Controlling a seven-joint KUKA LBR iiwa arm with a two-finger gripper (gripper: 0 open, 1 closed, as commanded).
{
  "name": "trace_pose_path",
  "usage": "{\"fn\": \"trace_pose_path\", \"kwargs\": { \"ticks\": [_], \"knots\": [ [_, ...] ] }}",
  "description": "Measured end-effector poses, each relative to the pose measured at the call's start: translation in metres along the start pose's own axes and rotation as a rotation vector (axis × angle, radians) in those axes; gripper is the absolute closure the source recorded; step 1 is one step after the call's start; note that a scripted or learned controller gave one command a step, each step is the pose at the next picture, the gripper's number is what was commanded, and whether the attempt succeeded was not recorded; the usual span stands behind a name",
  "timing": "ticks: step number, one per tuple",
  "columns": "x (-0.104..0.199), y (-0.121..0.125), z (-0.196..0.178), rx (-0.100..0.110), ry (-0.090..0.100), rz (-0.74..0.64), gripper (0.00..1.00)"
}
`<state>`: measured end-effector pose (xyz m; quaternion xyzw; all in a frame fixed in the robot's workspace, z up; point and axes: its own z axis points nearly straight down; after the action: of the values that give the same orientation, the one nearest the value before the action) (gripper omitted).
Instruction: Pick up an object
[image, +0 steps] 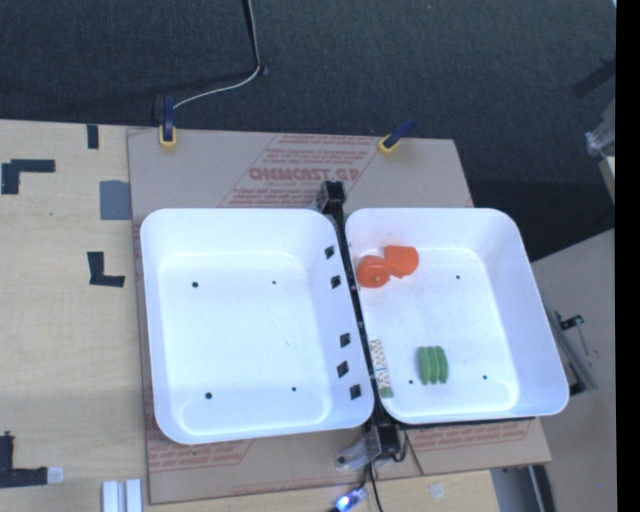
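Observation:
An orange object (386, 266) lies in the right bin (505, 300), near its far left corner, close to the divider between the bins. A small green ridged object (432, 364) rests in the same bin toward its near side, left of centre. The two lie well apart from each other.
The left bin (240, 320) sits beside the right one on a cardboard sheet (300, 170) held by a yellow and a blue clamp. Black clips run along the seam (345, 300) between the bins. A cable (250, 60) trails at the back.

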<state>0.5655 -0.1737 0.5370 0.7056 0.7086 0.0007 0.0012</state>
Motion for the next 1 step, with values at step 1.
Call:
{"fn": "trace_pose_path", "kwargs": {
  "ticks": [1],
  "knots": [
    [0.1287, -0.0513, 0.0009, 0.002, 0.003, -0.01, 1.0]
  ]
}}
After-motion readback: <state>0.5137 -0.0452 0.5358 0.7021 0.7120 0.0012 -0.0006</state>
